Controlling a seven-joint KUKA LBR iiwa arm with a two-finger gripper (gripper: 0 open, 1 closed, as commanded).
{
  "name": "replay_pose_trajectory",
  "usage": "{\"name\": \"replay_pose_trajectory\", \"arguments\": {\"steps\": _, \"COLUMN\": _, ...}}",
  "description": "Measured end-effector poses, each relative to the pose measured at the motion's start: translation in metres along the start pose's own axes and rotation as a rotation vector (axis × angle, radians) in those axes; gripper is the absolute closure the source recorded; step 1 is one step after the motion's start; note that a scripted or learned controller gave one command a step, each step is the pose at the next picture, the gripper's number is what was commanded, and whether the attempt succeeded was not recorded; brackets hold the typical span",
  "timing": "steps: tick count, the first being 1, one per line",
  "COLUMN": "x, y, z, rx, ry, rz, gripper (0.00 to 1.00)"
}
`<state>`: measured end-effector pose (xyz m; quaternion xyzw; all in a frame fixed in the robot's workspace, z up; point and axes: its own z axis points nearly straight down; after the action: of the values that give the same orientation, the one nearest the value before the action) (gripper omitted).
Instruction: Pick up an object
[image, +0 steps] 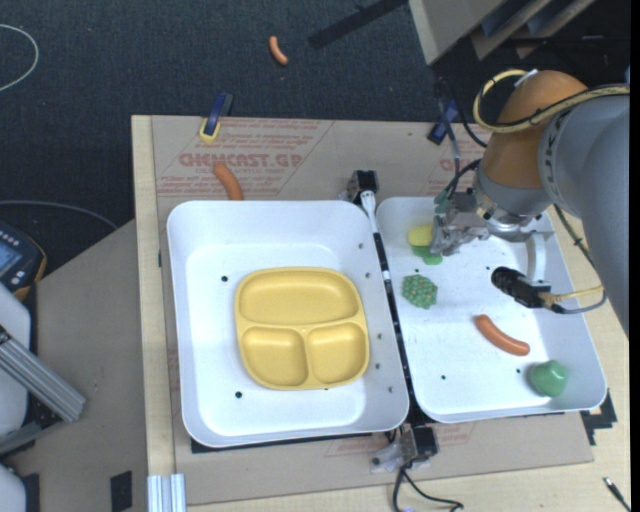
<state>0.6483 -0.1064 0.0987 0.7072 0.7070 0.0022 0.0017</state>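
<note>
Yellow-green toy (422, 238) lies just beside the pincer (445, 240).

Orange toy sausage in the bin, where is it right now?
The orange toy sausage lies in the right white bin, between the bumpy green ball and the smooth green lump.

arm (590, 140): enters from right, bent downward | gripper (447, 238): low, wrist orange band above
</note>
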Motion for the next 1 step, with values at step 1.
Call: {"name": "replay_pose_trajectory", "arguments": {"steps": 1, "x": -0.0007, "y": -0.0026, "z": -0.0437, "rx": 0.001, "ry": -0.002, "rz": 0.001, "gripper": 1.0}}
